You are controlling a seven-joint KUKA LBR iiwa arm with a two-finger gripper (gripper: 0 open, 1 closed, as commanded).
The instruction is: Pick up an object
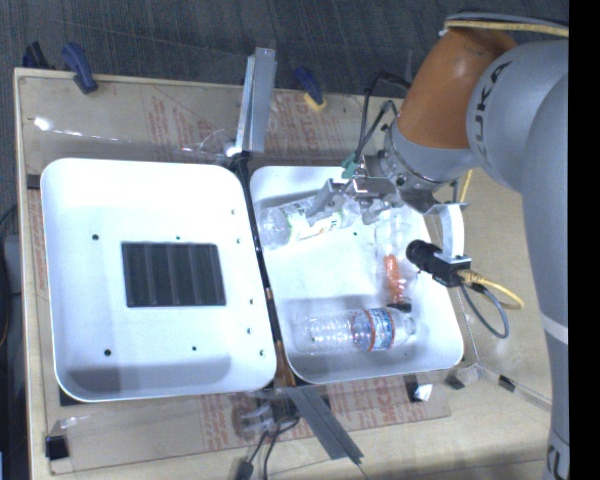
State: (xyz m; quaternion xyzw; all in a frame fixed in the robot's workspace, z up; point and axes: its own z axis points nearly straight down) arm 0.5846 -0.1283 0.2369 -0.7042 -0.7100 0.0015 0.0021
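Observation:
The right bin [440,353] holds a clear plastic bottle with a blue label [358,330], lying on its side near the front wall. Beside the right wall lies a small orange-red item [395,278]. A crumpled clear packet with a white and green label [298,221] lies at the back left of that bin. My gripper [346,196] hangs low over the back of the right bin, just right of the packet and close to it. I cannot tell whether it touches the packet.
The left bin [80,198] holds a flat dark grey ribbed panel [173,274] at its middle. A metal bar [254,98] rises between the bins at the back. Blue clamps [80,66] grip the bench's back edge. A yellow cable [490,293] loops beside the right bin.

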